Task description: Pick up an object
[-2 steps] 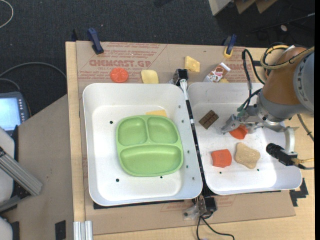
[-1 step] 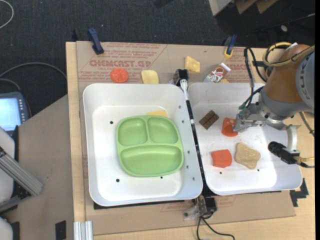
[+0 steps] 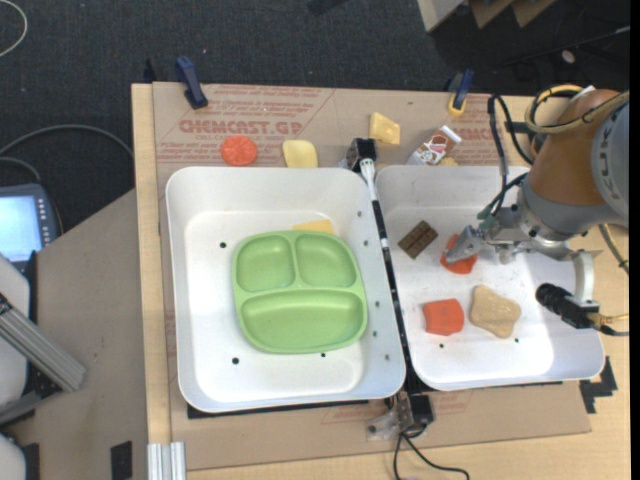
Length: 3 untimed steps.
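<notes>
My gripper hangs low in the right bin, at its middle. Directly beneath its tip lies a small red object, partly covered by it; contact between the two is not discernible. A brown chocolate-like block lies just left of the gripper. Nearer the front of the same bin sit an orange-red block and, to its right, a tan bread-shaped piece. The arm comes in from the right, over the bin's right side.
The left bin holds a green divided plate with a pale yellow piece behind it. On the board behind the bins lie an orange disc, two yellow pieces and a small packet.
</notes>
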Each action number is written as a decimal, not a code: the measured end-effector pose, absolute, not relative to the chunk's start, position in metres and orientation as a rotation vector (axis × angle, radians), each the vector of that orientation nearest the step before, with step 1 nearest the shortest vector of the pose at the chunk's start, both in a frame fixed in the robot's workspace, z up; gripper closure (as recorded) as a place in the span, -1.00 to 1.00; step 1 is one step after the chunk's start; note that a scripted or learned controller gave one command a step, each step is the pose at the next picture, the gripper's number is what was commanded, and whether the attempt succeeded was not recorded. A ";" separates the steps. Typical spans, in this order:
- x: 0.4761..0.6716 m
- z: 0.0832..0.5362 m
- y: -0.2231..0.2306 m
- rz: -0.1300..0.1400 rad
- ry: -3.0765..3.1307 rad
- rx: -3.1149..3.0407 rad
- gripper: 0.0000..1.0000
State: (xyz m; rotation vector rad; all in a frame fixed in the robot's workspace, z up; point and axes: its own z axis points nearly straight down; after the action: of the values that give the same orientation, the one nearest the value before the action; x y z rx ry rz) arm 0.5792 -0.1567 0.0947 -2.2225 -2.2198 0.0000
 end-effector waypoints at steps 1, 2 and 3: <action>0.508 0.086 -0.121 -0.001 -2.221 -2.222 -1.00; 0.584 0.085 -0.125 -0.006 -2.230 -2.223 -1.00; 0.581 0.095 -0.125 -0.003 -2.226 -2.223 1.00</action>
State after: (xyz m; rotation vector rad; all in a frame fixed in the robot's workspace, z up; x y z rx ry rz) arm 0.5812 -0.1253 0.0954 -2.2233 -2.2256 -0.0029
